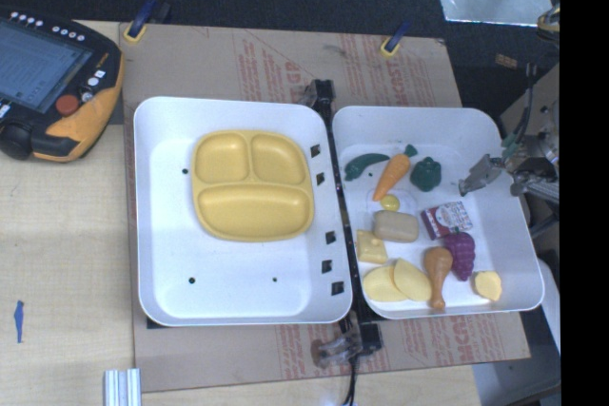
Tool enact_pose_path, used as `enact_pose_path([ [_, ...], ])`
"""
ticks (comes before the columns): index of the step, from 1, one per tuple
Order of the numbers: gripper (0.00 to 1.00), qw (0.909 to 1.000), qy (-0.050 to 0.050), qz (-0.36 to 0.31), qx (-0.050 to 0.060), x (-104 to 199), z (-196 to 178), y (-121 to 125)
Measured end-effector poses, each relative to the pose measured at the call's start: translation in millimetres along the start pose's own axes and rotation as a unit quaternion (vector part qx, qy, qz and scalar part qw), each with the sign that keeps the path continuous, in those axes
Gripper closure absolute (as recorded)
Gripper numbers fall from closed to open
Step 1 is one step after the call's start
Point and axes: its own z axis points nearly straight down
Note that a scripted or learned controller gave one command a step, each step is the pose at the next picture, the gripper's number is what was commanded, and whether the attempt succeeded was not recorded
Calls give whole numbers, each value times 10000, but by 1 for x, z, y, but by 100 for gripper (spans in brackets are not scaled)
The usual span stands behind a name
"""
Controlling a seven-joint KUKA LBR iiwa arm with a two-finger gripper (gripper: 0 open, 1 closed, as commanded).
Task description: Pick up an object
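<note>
Several toy foods lie in the right bin [495,133]: a dark green pickle [365,164], an orange carrot [392,176], a green pepper [425,172], a beige bread piece [395,225], a maroon-and-white packet [445,220], purple grapes [461,252], a brown drumstick [438,273], a cheese wedge [371,248], yellow slices [398,282] and a yellow lemon piece [487,284]. My gripper [481,176] hangs over the bin's right side, right of the pepper and above the packet, and it holds nothing that I can see.
The left bin [162,252] holds a yellow divided plate [253,183]. A teach pendant [48,95] lies on the bench at far left. Black clips [333,233] line the seam between the bins. Clamps [392,41] pin the cardboard at the back.
</note>
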Motion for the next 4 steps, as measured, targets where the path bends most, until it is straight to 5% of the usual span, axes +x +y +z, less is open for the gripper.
enact_pose_path([
  [1,0,10000,-28,9,-90,44,106,5],
  [2,0,10000,-10,-19,-34,102,122,75],
  [3,0,9999,25,28,154,99,126,116],
  [4,0,10000,-2,-4,-14,121,20,120],
])
